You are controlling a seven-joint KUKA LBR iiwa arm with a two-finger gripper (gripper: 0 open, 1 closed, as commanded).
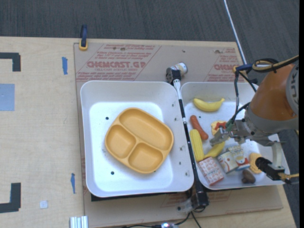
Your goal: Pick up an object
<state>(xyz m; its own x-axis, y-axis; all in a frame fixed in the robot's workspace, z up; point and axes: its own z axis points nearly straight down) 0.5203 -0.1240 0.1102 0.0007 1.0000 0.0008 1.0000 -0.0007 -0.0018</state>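
Observation:
The right bin holds several toy foods: a yellow banana at the back, a red sausage, a corn cob, a red-and-white box and a small carton. My gripper hangs low over the middle of this bin, just above a yellow piece and beside a small red-and-yellow item. The arm's grey wrist and orange band hide part of the bin's right side. I see nothing lifted off the bin floor.
In the left bin lies a yellow divided plate. A brown lump and an orange piece rest near the right bin's front right corner. A black clamp sits behind the wall between the bins.

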